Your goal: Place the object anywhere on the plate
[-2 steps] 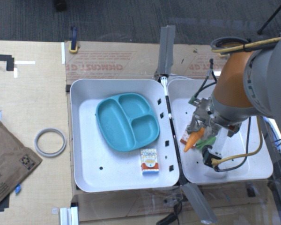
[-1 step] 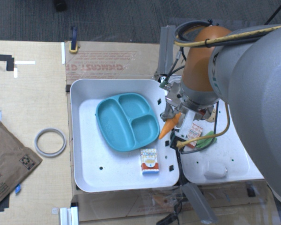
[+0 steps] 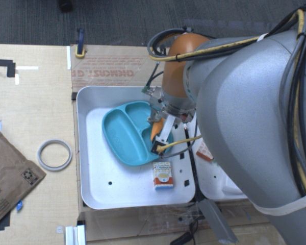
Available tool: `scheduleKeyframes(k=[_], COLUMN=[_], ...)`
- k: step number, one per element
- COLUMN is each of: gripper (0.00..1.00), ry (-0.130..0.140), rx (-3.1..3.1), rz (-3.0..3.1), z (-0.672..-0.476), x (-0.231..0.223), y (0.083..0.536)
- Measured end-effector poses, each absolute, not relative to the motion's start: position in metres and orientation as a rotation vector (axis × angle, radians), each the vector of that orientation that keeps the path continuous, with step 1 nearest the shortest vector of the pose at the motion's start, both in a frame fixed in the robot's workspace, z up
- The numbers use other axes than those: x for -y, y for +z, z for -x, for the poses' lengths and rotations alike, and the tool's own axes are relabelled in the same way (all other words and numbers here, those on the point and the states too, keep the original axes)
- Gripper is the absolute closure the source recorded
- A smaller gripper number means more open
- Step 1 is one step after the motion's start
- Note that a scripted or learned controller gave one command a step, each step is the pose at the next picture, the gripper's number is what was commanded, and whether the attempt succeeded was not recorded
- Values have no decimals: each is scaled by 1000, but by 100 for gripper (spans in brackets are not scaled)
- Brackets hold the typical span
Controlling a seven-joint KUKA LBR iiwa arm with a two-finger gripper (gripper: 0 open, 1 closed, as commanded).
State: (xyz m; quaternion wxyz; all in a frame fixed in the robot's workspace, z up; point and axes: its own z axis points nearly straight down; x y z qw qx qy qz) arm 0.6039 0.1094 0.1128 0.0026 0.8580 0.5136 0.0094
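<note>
A teal plate (image 3: 123,134) with two compartments lies tilted in the middle of the left white bin (image 3: 92,188). My gripper (image 3: 154,121) hangs over the plate's right compartment, close to its right rim. A small orange object (image 3: 155,131) shows right under the gripper, over that same compartment. The wrist hides how the object is held, and whether it rests on the plate. The arm's big grey body covers the right side of the view.
A small orange-and-white carton (image 3: 163,175) stands in the left bin just below the plate. A red-and-white packet (image 3: 204,152) lies in the right bin (image 3: 219,188), mostly hidden by the arm. A tape ring (image 3: 54,153) and a brown box (image 3: 10,172) sit on the bench to the left.
</note>
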Motion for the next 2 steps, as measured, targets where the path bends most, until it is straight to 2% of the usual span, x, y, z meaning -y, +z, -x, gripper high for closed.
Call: scheduleKeyframes(k=[1, 2], gripper=[0, 0], ry=[32, -7], rx=[-1628, -1371], rz=[-2692, -2825], z=[-602, -572], x=[-118, -130], y=[110, 171])
